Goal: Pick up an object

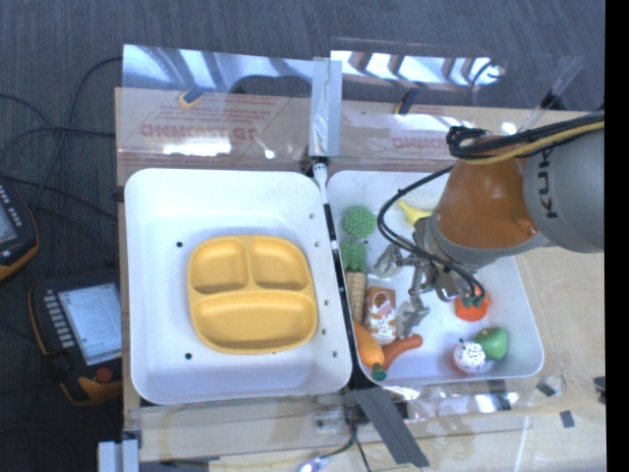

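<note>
My gripper (406, 285) hangs low over the right bin (526, 357), under the orange wrist band. Its metal fingers (388, 261) are spread open with nothing between them. Just below and left of the fingertips lies a small orange-and-white packet (380, 315). An orange carrot (381, 352) lies at the bin's front left. A red tomato (472, 307) sits just right of the gripper. A green and white toy (483, 348) rests at the front right. A green leafy vegetable (357, 223) lies at the back left, and the arm partly hides a yellow piece (417, 209).
The left bin (157, 362) holds a yellow divided plate (254, 291). A tan stick-shaped food (354, 293) lies along the right bin's left wall. Black cables loop around the wrist. Devices and cables sit on the floor at far left.
</note>
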You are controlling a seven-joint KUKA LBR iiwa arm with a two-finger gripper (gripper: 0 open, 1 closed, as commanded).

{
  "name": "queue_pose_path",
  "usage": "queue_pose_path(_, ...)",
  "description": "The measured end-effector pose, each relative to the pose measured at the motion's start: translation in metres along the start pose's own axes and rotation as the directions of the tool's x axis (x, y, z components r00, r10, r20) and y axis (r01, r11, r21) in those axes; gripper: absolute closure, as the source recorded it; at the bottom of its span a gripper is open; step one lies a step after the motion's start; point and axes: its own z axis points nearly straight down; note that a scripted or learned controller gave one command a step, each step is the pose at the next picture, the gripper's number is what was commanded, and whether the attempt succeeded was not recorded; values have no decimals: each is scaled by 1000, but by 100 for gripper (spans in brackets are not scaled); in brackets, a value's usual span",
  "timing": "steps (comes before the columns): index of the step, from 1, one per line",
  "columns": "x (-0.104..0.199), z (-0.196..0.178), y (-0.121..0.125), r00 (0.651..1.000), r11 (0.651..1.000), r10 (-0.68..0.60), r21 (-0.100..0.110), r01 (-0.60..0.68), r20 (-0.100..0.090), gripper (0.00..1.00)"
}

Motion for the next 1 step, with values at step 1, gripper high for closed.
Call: queue_pose_path(1,33,-1,1,995,995,95,-1,-95,3,0)
